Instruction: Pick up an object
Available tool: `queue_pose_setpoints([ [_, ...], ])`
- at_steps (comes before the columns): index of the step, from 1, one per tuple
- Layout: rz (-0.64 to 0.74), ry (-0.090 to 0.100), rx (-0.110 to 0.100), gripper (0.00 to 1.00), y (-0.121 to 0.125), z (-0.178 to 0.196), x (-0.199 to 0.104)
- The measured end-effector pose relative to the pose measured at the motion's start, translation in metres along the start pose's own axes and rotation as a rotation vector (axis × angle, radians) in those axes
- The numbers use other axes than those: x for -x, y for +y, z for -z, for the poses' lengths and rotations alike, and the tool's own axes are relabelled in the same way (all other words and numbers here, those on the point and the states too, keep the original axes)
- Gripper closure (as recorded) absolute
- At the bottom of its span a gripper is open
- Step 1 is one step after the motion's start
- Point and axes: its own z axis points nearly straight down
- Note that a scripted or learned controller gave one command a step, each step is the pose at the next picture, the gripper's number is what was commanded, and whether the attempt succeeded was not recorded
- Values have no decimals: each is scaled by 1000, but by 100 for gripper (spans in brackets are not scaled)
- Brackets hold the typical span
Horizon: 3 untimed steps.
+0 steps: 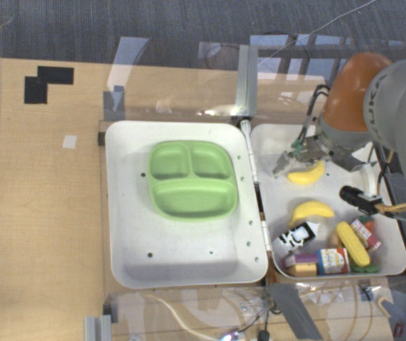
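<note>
Near wall, right bin [272,139]: a can [333,261] with a red label lies on its side, touching or almost touching the wall. A small purple and tan item [299,264] lies just left of it; its type cannot be determined.

Next row, moving far:
- Corn [353,244]: lies at a slant, just right of the can.
- Box [367,234]: small, red and white, against the right side of the corn.
- Cow [298,234]: black and white toy, just far of the purple item.
- Near banana [313,210]: just far of the cow, curved side facing far.
- Tool [362,200]: black handle with a tan end pointing right, to the right of the near banana and apart from it.

Far half, right bin: the far banana [307,175] lies on the bin floor, left of centre. The gripper [293,163] is low over its far left end, pointing left. Contact between gripper and far banana cannot be confirmed. Whether the claw is spread or pressed together cannot be told from this angle. The arm [394,105] enters from the right, with the orange band [350,91] above the far wall of the bin.

Left bin [128,190]: a green plate [192,178] with three compartments sits upright near the centre, slightly toward the far side.

Both bins stand side by side, touching, on the bench [46,190].
</note>
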Motion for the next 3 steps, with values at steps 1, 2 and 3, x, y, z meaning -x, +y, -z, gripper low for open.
queue_pose_setpoints([
  [1,67,-1,2,0,-26,-8,20],
  [2,26,-1,-1,0,10,97,32],
  [3,88,1,-3,0,-22,-2,6],
])
